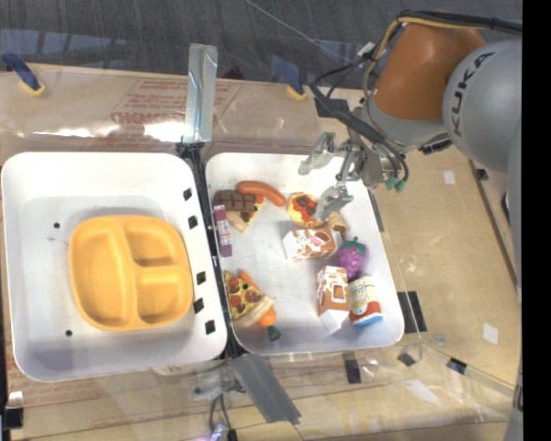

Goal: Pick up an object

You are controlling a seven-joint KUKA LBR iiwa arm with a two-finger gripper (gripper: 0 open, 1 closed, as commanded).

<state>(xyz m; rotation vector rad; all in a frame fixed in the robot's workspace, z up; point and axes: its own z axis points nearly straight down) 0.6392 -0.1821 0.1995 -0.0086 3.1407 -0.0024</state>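
My gripper [321, 180] hangs over the back right part of the right bin [294, 333], open, and I see nothing between its fingers. One fingertip [307, 164] sits over bare bin floor; the other [336, 196] is just above a round red-and-yellow toy food [302, 208] and a tan pastry piece [334, 221]. Close by lie an orange sausage [262, 191], a brown chocolate bar [237, 207], a small white carton [309, 243] and a purple fruit [352, 257].
Nearer the front of the right bin lie another carton [331, 290], a small cup [365, 302], a pizza slice [244, 294], a carrot [267, 317] and a pink bar [222, 231]. The left bin [37, 182] holds a yellow divided tray [129, 269].
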